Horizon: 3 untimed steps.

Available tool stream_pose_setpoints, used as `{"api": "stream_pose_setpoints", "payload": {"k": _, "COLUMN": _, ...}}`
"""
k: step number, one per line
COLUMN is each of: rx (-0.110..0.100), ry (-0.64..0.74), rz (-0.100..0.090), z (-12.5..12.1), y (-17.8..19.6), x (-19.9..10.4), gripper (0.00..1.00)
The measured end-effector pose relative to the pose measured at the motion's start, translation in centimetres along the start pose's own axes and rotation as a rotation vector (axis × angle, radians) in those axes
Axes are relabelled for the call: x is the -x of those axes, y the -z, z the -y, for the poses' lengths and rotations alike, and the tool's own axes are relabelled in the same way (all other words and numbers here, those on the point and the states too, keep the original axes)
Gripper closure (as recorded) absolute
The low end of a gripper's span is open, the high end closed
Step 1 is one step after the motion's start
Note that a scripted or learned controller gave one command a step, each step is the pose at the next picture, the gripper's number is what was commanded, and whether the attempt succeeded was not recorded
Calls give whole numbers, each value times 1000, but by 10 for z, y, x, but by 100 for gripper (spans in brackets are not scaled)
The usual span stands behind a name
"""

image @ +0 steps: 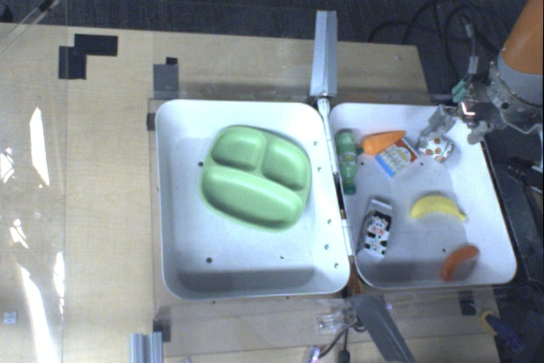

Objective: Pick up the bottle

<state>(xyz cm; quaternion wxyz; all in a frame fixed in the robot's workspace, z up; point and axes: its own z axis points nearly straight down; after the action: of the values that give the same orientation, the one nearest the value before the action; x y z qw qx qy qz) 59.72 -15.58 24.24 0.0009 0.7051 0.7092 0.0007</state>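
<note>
The bottle (345, 153) is small and green. It lies on its side along the left wall of the right bin (497, 208), near the divider. My gripper (456, 130) hangs over the bin's far right corner, well to the right of the bottle. Its two fingers stand apart, open, with nothing between them. A small red and white item (435, 150) lies just below the left finger.
The right bin also holds an orange carrot (384, 139), a blue and red packet (395, 157), a banana (439, 208), a black and white box (376, 232) and an orange-red piece (460, 261). A green divided plate (255, 176) lies in the left bin (178, 208).
</note>
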Motion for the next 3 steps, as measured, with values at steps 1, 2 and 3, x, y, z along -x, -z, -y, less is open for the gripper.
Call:
{"api": "stream_pose_setpoints", "payload": {"k": 1, "rx": 6, "ry": 252, "rz": 5, "z": -29, "y": -120, "x": -67, "gripper": 0}}
{"api": "stream_pose_setpoints", "payload": {"k": 2, "rx": 10, "ry": 63, "rz": 2, "z": 21, "y": -154, "x": -61, "gripper": 0}}
{"api": "stream_pose_setpoints", "payload": {"k": 3, "rx": 2, "ry": -87, "rz": 1, "z": -44, "y": -58, "x": -113, "gripper": 0}}
